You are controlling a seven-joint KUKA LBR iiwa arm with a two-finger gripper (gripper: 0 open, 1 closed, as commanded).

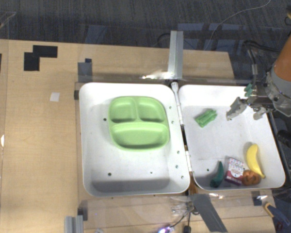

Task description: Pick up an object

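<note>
In the right bin [203,147] a small light green block [205,117] lies toward the back. A yellow banana [252,159] rests by the right wall. At the front right corner are a dark green item [217,174], a purple and red packet [234,170] and a red-orange fruit [251,178]. My gripper [246,110] hangs over the bin's back right part, to the right of the green block and apart from it. Its fingers [234,109] are spread open with nothing between them.
The left bin [94,144] holds a green divided plate [138,122] near its middle. A metal post [176,52] stands behind the divider between the bins. The arm's orange band [287,62] is at the right edge.
</note>
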